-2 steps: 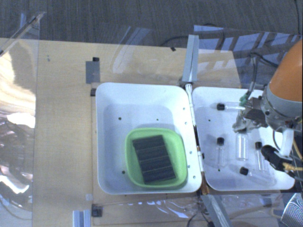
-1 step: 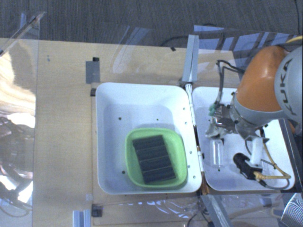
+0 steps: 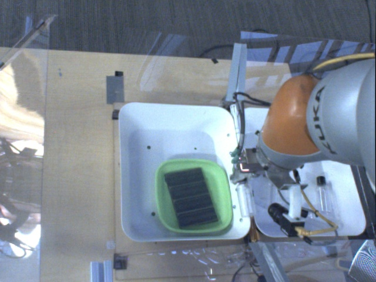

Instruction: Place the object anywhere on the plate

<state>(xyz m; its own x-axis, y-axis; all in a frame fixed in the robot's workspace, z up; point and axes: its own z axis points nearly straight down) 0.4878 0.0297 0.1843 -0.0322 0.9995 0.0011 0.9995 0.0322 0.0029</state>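
The black block (image 3: 191, 197) lies on the green plate (image 3: 225, 192) in the left bin (image 3: 176, 128). My gripper (image 3: 245, 181) hangs at the right bin's (image 3: 341, 178) near edge. I cannot tell whether it is open.

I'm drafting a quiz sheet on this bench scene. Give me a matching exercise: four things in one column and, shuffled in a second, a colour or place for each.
Things
1. plate
2. ridged block
3. band on the arm
4. small clear tube

Colour or place
A. orange
B. lying in the right bin
C. green
D. lying on the plate

Pairs: 1-C, 2-D, 3-A, 4-B
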